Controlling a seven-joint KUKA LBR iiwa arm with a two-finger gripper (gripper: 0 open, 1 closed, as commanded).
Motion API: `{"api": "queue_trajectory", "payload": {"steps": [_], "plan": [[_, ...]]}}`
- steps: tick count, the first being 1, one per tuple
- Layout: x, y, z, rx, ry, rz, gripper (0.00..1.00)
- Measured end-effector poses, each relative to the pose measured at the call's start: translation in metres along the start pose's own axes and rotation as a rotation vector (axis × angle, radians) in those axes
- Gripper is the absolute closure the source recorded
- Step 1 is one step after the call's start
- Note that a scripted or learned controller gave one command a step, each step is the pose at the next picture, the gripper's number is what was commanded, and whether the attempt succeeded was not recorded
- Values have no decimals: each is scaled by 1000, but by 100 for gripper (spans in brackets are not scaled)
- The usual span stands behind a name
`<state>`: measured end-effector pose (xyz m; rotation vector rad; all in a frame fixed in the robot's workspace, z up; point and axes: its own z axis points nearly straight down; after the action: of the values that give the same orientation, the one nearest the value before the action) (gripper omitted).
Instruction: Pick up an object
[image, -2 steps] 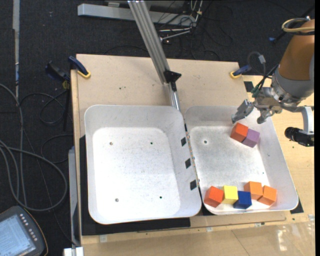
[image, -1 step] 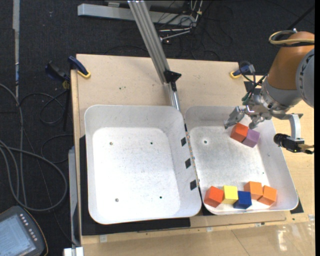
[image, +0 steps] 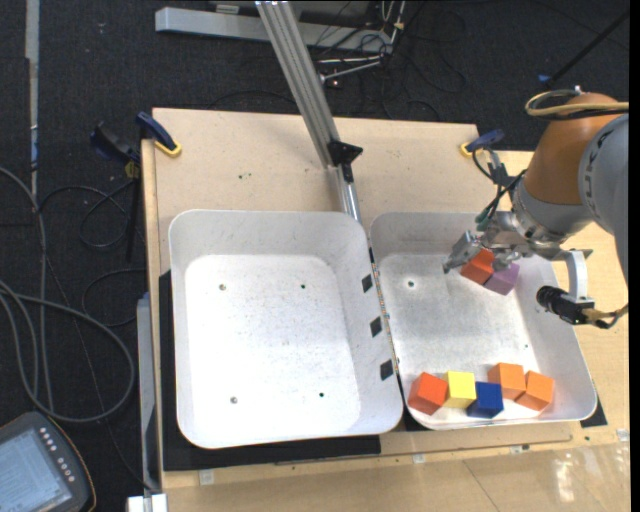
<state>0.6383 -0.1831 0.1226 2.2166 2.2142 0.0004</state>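
so the gripper (image: 478, 256) sits in the upper right of the frame, low over the far end of the right bin (image: 440, 330), right on top of an orange block (image: 479, 268) with a purple block (image: 503, 277) touching it on the right. the orange one looks like it's between the fingers, but honestly i can't tell whether they've closed on it or are just straddling it, too small and shadowed

if this is the grasp step, i'd say the thing to get right is closing on the orange block alone, since the purple neighbour is jammed against it and could get dragged or wedge a finger. then lift straight up and slow, so a corner pinch doesn't slip

orientation: the orange block reads as roughly a cube, so no real long axis. it sits turned, with a corner pointing toward lower left of the frame

other stuff: a row of blocks along the near edge of that bin, orange (image: 430, 391), yellow (image: 461, 386), blue (image: 488, 399), two more orange (image: 526, 385). the left bin (image: 265, 325) sits beside it
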Motion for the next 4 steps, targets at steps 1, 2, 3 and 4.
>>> {"api": "queue_trajectory", "payload": {"steps": [1, 2, 3, 4], "plan": [[0, 2, -14, -6, 0, -1, 100], [2, 11, -60, -1, 4, -4, 100], [-2, 12, -125, -3, 3, -4, 100], [-2, 13, -127, 3, 4, -4, 100]]}}
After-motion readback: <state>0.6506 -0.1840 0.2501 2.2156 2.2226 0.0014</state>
